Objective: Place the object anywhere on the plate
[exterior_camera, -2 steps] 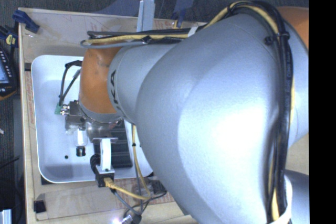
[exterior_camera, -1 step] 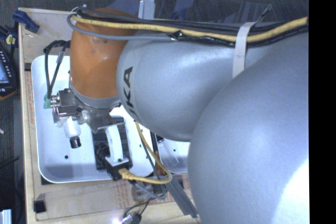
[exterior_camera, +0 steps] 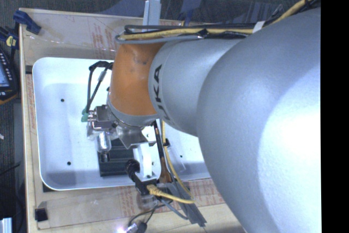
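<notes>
Camera view: looks down on a wooden bench [exterior_camera: 76,210] bearing a shallow white bin [exterior_camera: 52,117] at left. Fills most of the right side: the grey arm [exterior_camera: 251,117], its orange band [exterior_camera: 133,82] sitting above the wrist. Hangs over the near part of the bin, the end effector [exterior_camera: 117,158], a dark block with silver fittings and white parts below the wrist. Cannot tell whether released or clenched, nor whether grasping anything. Cannot make out the object or the plate; hidden under the arm, or too unclear to pick out. Runs along the arm's upper edge and loops below the wrist, a yellow cable [exterior_camera: 169,196].
</notes>
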Available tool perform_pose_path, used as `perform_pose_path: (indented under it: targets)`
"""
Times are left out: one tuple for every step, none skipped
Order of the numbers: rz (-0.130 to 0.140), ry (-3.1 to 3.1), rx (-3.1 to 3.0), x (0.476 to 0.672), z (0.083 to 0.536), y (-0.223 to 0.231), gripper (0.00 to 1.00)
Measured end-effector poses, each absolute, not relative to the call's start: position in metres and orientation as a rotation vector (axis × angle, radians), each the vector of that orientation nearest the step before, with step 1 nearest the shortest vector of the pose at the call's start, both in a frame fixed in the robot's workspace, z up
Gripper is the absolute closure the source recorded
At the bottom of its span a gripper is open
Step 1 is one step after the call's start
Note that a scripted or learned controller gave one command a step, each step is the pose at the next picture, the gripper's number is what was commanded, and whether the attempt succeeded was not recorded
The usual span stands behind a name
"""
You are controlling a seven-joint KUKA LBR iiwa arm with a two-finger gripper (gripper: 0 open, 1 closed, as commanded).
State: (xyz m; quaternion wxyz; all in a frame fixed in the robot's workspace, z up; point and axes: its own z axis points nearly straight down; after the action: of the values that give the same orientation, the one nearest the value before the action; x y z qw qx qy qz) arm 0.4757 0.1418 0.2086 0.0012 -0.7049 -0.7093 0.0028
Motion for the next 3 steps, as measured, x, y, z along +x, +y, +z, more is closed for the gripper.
perform_pose_path:
  targets:
    - [0.006,-1.946,-2.464,0.519,0.235,0.095,1.00]
    - [0.011,-1.518,-2.746,0.475,0.198,0.054,1.00]
    - [0.007,-1.240,-2.883,0.562,0.237,0.098,1.00]
